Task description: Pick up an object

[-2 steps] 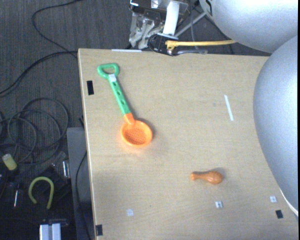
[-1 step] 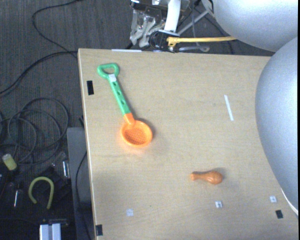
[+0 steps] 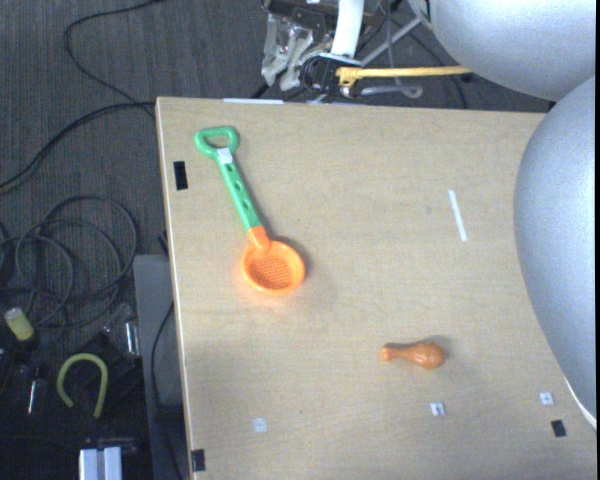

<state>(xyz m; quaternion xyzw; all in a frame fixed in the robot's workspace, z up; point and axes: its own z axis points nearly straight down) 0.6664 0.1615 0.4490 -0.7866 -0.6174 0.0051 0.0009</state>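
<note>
Item one, nearest edge: a tan desk with small white square markers and black tabs set along its near and left borders. Item two, just beyond the markers, toward the right: a small orange drumstick-shaped toy, lying flat, narrow end pointing left, well apart from everything else on the desk. Item three, left of centre: a toy sieve scoop, orange perforated bowl toward the near side, green handle running away and leftward to a loop near the desk's far left corner; it lies flat and untouched. Item four, right of centre: a short white strip, flat on the surface and slightly slanted. Item five, right margin: the grey arm, a large rounded body overhanging the desk's right side, with a second rounded section at the far right corner. Item six, past the desk's far edge: the claw, a cluster of metal and white parts, above the dark floor and clear of both toys; whether it is apart or together cannot be told. A thin yellow rod lies just to its right. Item seven, left of the desk: dark carpeted floor carrying looped black cables and a yellow-green curved piece.
</note>
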